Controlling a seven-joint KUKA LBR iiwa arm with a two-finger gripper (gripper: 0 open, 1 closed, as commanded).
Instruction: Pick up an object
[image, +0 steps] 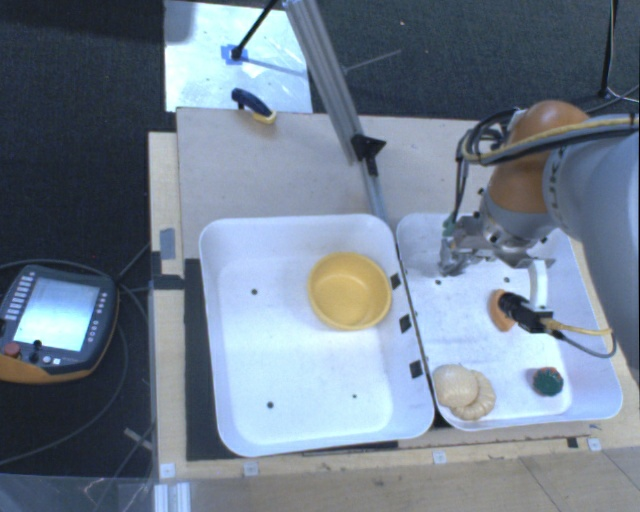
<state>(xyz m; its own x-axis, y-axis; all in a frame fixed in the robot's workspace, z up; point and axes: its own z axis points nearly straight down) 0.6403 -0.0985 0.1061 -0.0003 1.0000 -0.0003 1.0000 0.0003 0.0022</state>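
My gripper (450, 264) hangs over the far left corner of the right bin (585, 290), just above its white floor, with nothing visibly in it. An orange rounded piece (498, 309) lies a short way to its right, near the bin's middle. A cream, lumpy bread-like object (463, 390) rests at the bin's near left corner. A small dark green ball (547, 381) sits near the front right. In the left bin (260, 400) a yellow bowl (349, 290) stands upright toward the back right.
A black plug with a yellow cable (560, 328) trails from the arm across the right bin beside the orange piece. A slanted metal pole (335, 90) crosses the bench behind the bins. A teach pendant (55, 322) lies on the floor at left.
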